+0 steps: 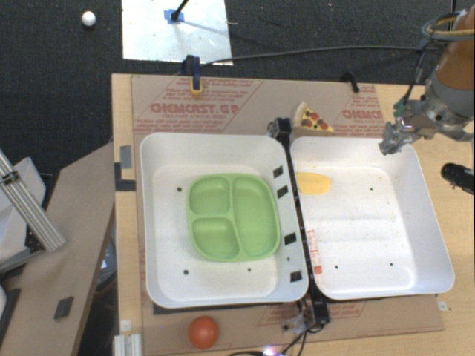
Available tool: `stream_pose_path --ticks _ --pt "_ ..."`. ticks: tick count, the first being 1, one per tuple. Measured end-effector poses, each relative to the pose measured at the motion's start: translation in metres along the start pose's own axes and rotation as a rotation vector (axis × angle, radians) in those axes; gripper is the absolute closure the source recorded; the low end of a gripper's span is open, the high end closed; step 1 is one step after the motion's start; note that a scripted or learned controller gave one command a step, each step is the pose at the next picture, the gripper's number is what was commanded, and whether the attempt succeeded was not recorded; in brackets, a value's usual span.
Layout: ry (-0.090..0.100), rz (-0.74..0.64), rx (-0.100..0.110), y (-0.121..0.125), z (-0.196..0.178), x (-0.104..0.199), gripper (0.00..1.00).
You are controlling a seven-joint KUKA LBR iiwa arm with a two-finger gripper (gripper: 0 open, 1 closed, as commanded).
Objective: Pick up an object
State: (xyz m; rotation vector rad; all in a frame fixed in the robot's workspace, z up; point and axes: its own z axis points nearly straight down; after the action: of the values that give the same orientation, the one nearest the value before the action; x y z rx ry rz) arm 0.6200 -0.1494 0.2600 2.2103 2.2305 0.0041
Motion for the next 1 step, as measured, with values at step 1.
stream_pose_path --ticks 1 --pt "0.001 0.000 0.001 -0.0096 -0.0053 0.0517 1.00"
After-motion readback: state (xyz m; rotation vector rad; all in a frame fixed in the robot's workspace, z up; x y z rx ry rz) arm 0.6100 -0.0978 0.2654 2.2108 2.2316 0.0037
